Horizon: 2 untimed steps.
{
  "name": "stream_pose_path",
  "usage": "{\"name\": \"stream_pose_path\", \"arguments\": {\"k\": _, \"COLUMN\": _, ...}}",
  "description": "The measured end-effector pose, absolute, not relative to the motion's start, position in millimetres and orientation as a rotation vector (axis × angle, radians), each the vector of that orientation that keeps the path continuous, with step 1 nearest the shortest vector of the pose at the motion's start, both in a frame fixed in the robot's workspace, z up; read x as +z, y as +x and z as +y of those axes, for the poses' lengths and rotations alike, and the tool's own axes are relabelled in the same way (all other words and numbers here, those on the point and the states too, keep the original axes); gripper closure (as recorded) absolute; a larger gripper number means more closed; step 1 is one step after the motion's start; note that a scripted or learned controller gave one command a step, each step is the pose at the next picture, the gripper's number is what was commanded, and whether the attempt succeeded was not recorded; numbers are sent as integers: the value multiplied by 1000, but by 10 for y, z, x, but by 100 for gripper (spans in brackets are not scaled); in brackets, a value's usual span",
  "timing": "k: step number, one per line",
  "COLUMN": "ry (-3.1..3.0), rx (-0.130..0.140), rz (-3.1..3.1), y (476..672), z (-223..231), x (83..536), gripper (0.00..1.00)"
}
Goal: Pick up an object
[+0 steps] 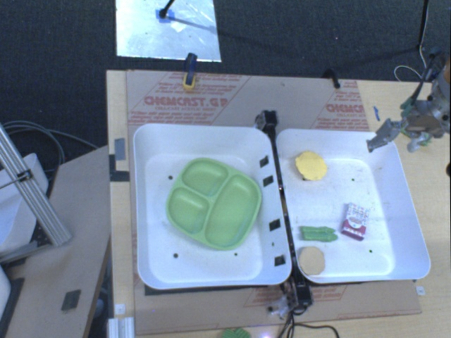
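The right bin (411,213) holds a round yellow piece (311,165) at its back left, a red-and-white packet (355,221) near the middle right, a green pea pod (318,234) beside it, and a tan round biscuit (311,260) at the front. My gripper (399,140) hangs over the bin's back right corner, well above and to the right of the yellow piece. Its two fingers are spread open with nothing between them.
The left bin (151,189) holds a green divided plate (213,203). Black clips run along the divider between the bins (276,203). A yellow clamp (189,77) and a shiny sheet (168,20) lie behind the bins. Cables hang at the far right.
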State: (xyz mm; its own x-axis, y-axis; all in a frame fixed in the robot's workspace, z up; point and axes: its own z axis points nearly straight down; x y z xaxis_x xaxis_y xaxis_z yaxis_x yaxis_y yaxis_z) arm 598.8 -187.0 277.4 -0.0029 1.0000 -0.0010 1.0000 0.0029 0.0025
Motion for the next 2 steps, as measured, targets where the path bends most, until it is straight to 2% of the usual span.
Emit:
{"name": "stream_pose_path", "arguments": {"k": 1, "ry": 2202, "rx": 15, "rz": 2213, "y": 5829, "z": -1922, "x": 4435, "gripper": 0}}
{"name": "stream_pose_path", "arguments": {"k": 2, "ry": 2200, "rx": 15, "rz": 2228, "y": 5730, "z": -1156, "x": 5261, "gripper": 0}}
